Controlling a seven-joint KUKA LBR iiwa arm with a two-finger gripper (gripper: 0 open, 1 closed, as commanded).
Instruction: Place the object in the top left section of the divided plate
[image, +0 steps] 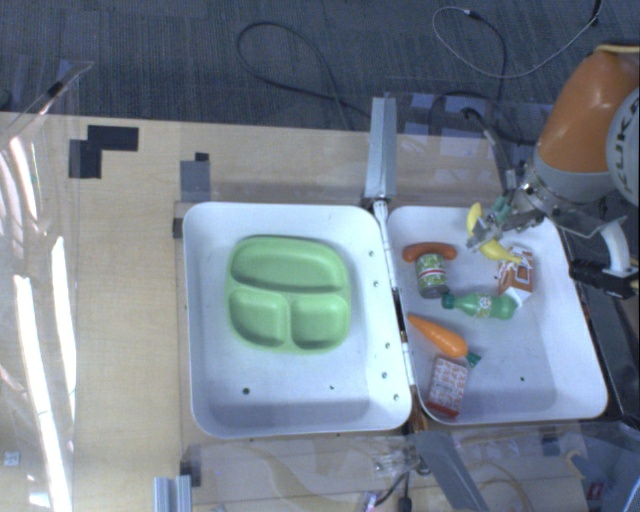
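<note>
1. Banana (487, 236): a small yellow toy banana, curved and smooth like plastic. It sits near the top of the right bin (560, 395), right at the gripper (497, 228).
2. The gripper's thin metal fingers point down onto the banana. I cannot tell how far apart they are, or if they really hold the banana.
3. The arm (590, 115) comes in from the right. It has a round, shiny orange band and a grey part below it.
4. The divided plate (289, 291) is soft green with rounded corners. It lies in the left bin (210, 390). It has one long section across the top and two small sections below.
5. Both bins are white, shallow and smooth, with rounded corners. They sit side by side, touching a metal strip (380, 145) between them.
6. In the right bin there is also a toy sausage (429, 251), reddish and long, just above a small round can (431, 275) with a green label.
7. A green bottle (482, 305) lies on its side near the middle.
8. An orange carrot (438, 337) lies slanted below the bottle, and a flat red packet (449, 384) is just under it.
9. A small white and orange carton (517, 274) sits just below the banana.
10. The bench (120, 330) is pale wood, with black tape marks (100, 147) at the top left.
</note>
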